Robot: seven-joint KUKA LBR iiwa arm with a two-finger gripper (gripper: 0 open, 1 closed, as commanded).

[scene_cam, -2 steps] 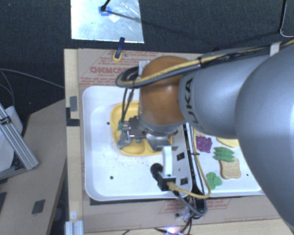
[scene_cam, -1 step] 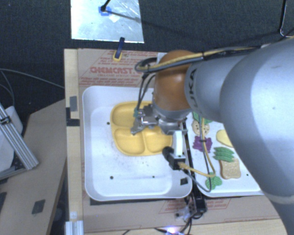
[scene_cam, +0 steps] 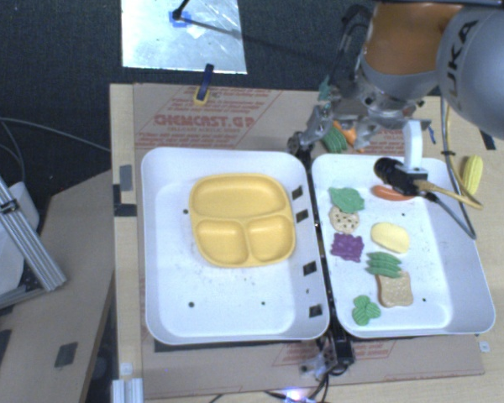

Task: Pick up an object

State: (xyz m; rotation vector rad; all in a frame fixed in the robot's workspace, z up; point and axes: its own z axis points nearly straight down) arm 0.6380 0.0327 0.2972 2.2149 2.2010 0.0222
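The toys lie in the right bin [scene_cam: 466,296]: a green leaf [scene_cam: 347,198], a speckled cookie [scene_cam: 343,220], a purple piece [scene_cam: 347,247], a yellow lump [scene_cam: 390,237], green beans [scene_cam: 384,264], a toast slice [scene_cam: 395,290] and another green leaf [scene_cam: 365,310] nearest the front. An orange strip [scene_cam: 390,194] lies toward the back. The gripper [scene_cam: 340,134] hangs over the bin's back left corner; how its fingers stand, I cannot tell. The left bin [scene_cam: 164,309] holds a yellow divided tray [scene_cam: 239,219].
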